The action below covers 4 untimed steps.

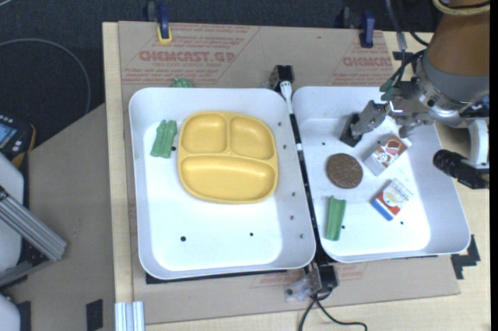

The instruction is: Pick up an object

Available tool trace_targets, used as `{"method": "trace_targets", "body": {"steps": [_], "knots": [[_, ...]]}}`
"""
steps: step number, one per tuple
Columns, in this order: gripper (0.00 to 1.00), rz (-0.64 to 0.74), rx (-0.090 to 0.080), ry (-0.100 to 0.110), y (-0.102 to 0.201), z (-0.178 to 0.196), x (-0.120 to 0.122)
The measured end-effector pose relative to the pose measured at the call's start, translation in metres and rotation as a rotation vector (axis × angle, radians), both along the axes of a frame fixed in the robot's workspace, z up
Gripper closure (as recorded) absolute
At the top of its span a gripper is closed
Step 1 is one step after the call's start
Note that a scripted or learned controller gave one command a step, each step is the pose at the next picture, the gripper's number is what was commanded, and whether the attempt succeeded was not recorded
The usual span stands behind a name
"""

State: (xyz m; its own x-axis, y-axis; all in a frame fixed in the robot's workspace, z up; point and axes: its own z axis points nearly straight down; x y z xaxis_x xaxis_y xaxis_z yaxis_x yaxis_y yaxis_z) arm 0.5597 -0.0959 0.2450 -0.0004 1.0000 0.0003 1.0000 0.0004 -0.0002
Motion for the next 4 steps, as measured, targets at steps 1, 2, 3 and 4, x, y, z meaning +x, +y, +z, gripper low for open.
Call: {"method": "trace_targets", "body": {"steps": [1,2,3,4], "knots": [[0.00,-0.002,0.002,0.015,-0.003,-0.126,-0.016],[0.00,-0.002,0.002,0.006,0.002,-0.163,-0.025],[0.00,0.000,-0.002,-0.003,-0.002,-0.160,-0.003],[1.00,-0.001,-0.002,-0.005,-0.002,-0.150,-0.003]]}}
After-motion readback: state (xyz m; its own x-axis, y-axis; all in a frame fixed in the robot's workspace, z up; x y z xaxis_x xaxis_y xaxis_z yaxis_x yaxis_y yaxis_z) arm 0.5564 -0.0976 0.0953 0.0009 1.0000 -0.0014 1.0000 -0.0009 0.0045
